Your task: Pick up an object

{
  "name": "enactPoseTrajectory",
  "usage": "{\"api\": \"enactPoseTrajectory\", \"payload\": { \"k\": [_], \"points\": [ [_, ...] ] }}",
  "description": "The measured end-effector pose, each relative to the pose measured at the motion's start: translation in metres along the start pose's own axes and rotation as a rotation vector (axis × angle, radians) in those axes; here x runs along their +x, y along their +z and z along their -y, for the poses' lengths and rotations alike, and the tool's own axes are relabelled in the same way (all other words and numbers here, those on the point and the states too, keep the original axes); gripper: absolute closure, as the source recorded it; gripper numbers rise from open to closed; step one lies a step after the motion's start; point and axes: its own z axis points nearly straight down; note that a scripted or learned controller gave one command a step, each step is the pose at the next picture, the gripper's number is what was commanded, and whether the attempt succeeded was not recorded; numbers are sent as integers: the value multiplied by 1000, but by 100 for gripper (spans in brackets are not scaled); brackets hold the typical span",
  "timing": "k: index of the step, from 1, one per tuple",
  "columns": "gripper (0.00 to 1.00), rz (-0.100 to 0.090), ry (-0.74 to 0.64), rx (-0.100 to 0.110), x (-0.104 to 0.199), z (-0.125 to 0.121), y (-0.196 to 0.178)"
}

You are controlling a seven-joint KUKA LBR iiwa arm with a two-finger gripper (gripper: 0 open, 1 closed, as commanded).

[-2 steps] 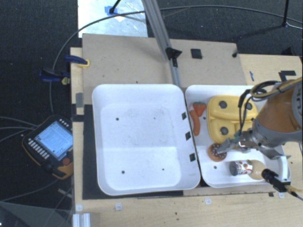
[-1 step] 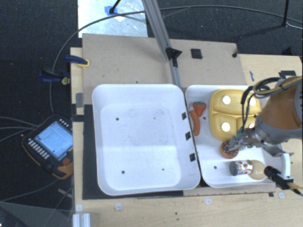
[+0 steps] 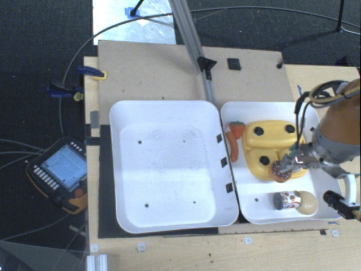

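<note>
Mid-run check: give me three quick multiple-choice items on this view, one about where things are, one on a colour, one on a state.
1. Which bin holds the objects?
A. Left bin
B. Right bin
C. Both bins

2. What colour is the largest object?
A. Yellow
B. Blue
C. Green

3. How does the small bottle lie?
A. Upright
B. On its side
C. Stacked on the carrot

Key: 1 B, the yellow toy, the orange carrot and the small bottle all sit in the right bin. 2 A, the largest piece is yellow with dark spots. 3 B, the bottle lies flat near the bin's front wall, apart from the carrot.

Two bins [image 3: 121, 208], four objects
</note>
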Motion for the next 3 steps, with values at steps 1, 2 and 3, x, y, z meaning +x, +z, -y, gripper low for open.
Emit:
{"api": "enactPoseTrajectory", "payload": {
  "k": [1,2,3],
  "points": [
    [100,1,1,-3,-8,5,-52],
    [100,1,-1,-5,-7,0,-116],
    [100,-3,-8,0,50,-28,-109]
  ]
}}
